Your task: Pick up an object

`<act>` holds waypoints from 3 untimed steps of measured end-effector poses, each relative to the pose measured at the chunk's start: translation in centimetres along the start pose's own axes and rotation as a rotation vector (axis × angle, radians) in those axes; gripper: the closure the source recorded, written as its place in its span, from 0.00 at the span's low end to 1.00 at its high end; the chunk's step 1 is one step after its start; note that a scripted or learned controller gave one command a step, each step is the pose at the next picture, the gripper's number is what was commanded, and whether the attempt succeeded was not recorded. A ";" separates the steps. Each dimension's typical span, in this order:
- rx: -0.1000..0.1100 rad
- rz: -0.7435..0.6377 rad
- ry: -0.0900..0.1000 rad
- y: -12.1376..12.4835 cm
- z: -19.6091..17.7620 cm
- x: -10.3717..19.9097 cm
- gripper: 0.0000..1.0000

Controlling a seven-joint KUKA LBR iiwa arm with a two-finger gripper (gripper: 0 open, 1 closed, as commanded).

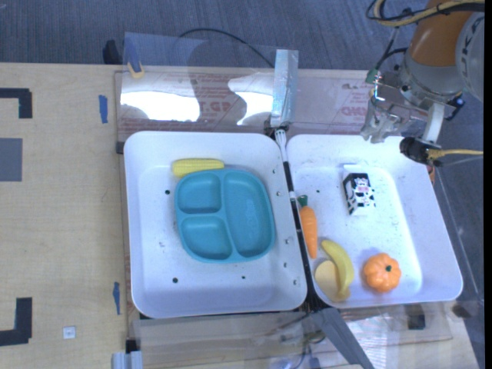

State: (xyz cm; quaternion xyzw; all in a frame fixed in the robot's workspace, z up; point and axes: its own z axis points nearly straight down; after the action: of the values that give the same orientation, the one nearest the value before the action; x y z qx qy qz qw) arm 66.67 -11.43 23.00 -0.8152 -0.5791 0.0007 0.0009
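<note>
Right bin (430, 206): held five loose items. Cow-patterned carton (358, 192), far centre, well apart from the rest. Carrot (308, 231), against the left wall. Banana (339, 261), near left, lying over a pale yellow piece (327, 279). Small orange pumpkin (382, 273), near centre, just beside the banana.

Left bin (146, 229): held a blue divided plate (225, 214) with a yellow corn cob (197, 166) at its far edge.

Pincer (401, 125): hung above the far right corner of the right bin, touching nothing; whether its fingers stood apart or together could not be told.

Step in hand, by judgement: approach, no object yet taken. The carton was the closest candidate and the cleanest, standing alone with free space on every side. The pincer would do best to centre over it, straddle its narrow width, and descend straight. The banana and the pale piece overlapped, so a grasp there risked catching both.

Hard to make out: the fingertips merged with the grey wrist hardware; the arm was cut off at the top right; the pale piece's identity was unclear; glare on the far clear wall (200, 91) blurred what lay behind it.
</note>
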 end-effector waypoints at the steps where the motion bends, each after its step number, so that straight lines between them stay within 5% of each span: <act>1: -0.005 -0.001 0.000 0.1 -1.1 0.0 1.00; 2: 0.003 -0.012 0.000 -4.1 1.7 3.8 1.00; 3: -0.004 -0.147 0.000 -3.3 2.0 5.0 1.00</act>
State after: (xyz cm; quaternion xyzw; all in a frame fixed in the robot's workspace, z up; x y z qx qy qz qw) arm 65.17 -5.58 21.00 -0.7704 -0.6376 -0.0004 -0.0006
